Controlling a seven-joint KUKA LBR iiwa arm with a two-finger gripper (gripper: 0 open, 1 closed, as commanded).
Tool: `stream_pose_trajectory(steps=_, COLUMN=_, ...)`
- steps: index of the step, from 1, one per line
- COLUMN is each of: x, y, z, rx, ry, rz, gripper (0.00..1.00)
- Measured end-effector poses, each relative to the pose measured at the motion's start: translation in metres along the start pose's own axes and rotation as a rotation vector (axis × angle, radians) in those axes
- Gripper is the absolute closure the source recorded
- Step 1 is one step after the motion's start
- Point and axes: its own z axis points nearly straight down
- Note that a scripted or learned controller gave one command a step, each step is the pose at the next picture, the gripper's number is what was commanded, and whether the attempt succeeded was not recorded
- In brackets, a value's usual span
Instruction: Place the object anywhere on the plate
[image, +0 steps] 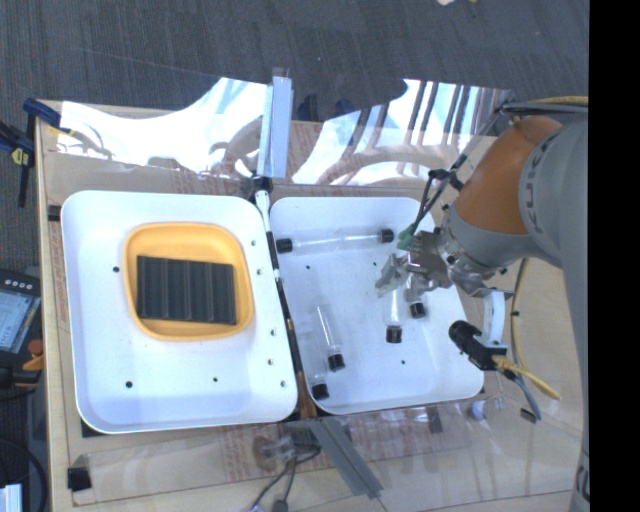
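tool (405, 283) low over right bin (440, 375), fingers' state: cannot tell | clear tubes (330, 240) with black caps in right bin | yellow plate (185, 280) in bin left of it

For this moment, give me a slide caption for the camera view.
KUKA arm's gripper hovers over the right bin among clear tubes; the yellow plate waits in the left bin.

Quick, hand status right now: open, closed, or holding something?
Hand: cannot be told. It sits low in the right bin over a clear tube, but the view doesn't show the tube gripped.
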Motion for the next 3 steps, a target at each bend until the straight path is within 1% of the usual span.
stream_pose_trajectory(steps=1, x=0.000, y=0.000, z=0.000, rx=0.000, ry=0.000, rz=0.000, gripper=0.00)
stream_pose_trajectory(steps=2, x=0.038, y=-0.015, z=-0.007, rx=0.002, ry=0.000, rz=-0.420, gripper=0.00)
stream_pose_trajectory(steps=3, x=0.101, y=-0.027, z=0.008, rx=0.002, ry=-0.001, rz=-0.747, gripper=0.00)
